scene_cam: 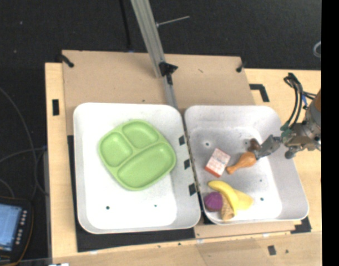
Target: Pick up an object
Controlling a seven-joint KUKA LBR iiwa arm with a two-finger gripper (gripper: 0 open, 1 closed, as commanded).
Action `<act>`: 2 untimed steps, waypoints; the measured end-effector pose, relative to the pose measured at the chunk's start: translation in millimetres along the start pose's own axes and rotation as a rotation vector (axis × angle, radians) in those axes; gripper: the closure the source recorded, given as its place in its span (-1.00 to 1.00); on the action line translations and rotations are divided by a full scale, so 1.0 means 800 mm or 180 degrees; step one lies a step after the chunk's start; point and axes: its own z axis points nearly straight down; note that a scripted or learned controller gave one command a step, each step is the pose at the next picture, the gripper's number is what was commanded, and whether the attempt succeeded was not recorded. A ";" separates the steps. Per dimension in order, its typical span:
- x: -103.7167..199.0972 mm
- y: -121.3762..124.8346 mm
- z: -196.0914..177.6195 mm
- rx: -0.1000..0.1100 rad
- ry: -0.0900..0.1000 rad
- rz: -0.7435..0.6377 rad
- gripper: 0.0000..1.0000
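Two shallow white bins sit side by side on the bench: the left bin [86, 165] and the right bin [236, 121].

The left bin carries one thing, a single green divided plate [137, 154] with three compartments, lying toward the bin's far half.

The right bin carries five small things. One small pink-and-white box [217, 162] lies near its middle. One orange-brown drumstick-shaped toy [242, 162] lies just beside the box. One yellow banana [231, 194], one purple ball [213, 201] and one tan piece [228, 210] cluster at its near left corner.
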 end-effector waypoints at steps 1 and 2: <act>0.000 0.000 0.000 -0.0001 0.0002 0.0004 -1.00; 0.000 -0.002 0.079 0.0022 0.0001 0.0011 -1.00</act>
